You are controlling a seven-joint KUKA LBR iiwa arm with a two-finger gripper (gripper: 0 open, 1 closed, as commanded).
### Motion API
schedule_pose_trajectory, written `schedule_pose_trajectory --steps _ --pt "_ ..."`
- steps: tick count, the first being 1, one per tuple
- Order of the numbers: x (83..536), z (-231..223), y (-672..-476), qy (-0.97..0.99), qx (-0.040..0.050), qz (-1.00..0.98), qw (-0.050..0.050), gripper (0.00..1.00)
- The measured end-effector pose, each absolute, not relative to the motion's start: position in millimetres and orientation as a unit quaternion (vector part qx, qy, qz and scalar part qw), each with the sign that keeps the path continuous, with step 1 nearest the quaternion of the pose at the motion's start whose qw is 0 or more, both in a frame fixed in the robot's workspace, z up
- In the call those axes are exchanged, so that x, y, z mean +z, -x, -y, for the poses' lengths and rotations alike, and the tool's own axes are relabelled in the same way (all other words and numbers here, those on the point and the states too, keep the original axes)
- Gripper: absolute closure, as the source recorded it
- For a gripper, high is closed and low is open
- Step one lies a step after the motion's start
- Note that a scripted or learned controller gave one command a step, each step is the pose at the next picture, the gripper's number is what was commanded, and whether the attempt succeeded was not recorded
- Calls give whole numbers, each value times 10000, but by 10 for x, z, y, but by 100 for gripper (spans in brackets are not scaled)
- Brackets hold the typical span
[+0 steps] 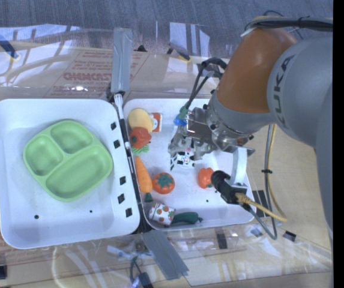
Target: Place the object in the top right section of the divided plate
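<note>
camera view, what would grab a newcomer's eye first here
The big grey arm with its orange band looms over the right white bin, its gripper low above a small black-and-white toy. Beneath it lies bright toy food: a red tomato, an orange carrot and a yellow piece by the left wall. In the left white bin sits a pale green divided plate.
</note>
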State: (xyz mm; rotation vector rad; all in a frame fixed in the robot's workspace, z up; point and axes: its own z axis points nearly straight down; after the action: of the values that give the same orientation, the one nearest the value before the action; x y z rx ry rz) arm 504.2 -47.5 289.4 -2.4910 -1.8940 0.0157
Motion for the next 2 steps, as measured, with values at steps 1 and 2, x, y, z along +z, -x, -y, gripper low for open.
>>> schedule_pose_trajectory --steps 1,2 --pt "2676 262 -5961 7936 31 6084 18 100" --pt "1672 1136 -6390 7343 29 6789 36 100"
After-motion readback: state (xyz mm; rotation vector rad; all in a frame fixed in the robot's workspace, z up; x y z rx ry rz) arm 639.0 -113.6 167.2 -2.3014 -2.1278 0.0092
